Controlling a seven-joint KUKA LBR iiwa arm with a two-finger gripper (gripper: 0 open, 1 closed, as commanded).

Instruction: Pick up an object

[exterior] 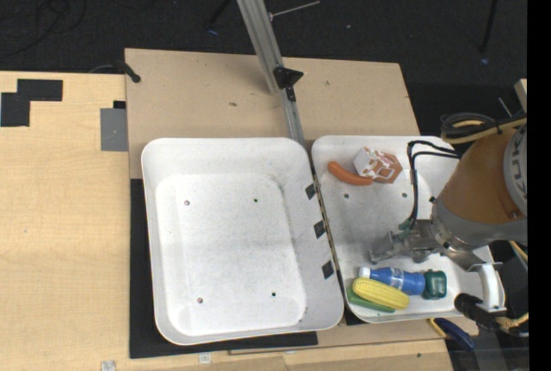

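Camera view: right bin (pixel 344 156) holds corn (pixel 380 295), bottle (pixel 405 281), sausage (pixel 349 176).

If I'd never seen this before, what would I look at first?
Probably the big robot arm, grey and orange, reaching in from the right over the right-hand bin. Next, the colourful things in that bin: a yellow toy corn cob and a blue bottle with a green cap lying side by side at the near edge, and an orange hot dog beside an orange-and-white toy at the far end. The left bin looks plain white beside it.
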